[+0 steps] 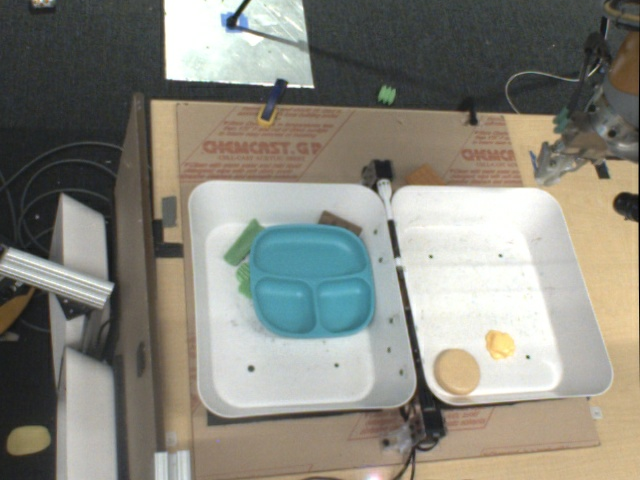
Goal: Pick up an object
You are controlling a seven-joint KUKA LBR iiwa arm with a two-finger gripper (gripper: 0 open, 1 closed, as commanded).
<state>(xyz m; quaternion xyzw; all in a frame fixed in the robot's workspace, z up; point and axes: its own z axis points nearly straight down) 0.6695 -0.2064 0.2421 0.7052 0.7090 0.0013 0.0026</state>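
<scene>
Objects for picking lay spread over the two shallow white bins on the bench. Within the left bin [215, 368] sat a blue divided plate [311, 280], face up, with three compartments, roughly in the middle of the bin floor. A green piece [241, 242] stuck out from under the plate's upper left edge, partly covered by it, and a smaller bit of green showed just below, along the plate's left side. A brown block [340, 222] peeked out from behind the plate's upper right edge, touching or tucked under it; which of the two could not be told. Over in the right bin [560, 268], a round tan disc [457, 371] rested near the front left corner, and a small yellow lump [500, 345] lay just beside it, up and to the right, apart from the disc. The gripper [562, 160] hung at the upper right of the view, outside the bins, above the bench past the right bin's far right corner, well apart from every object. Its claw was small and blurred there, so whether it stood apart or together could not be told; nothing was seen held in it. A sheet of brown cardboard [300, 143] with red lettering lay under both bins.
</scene>
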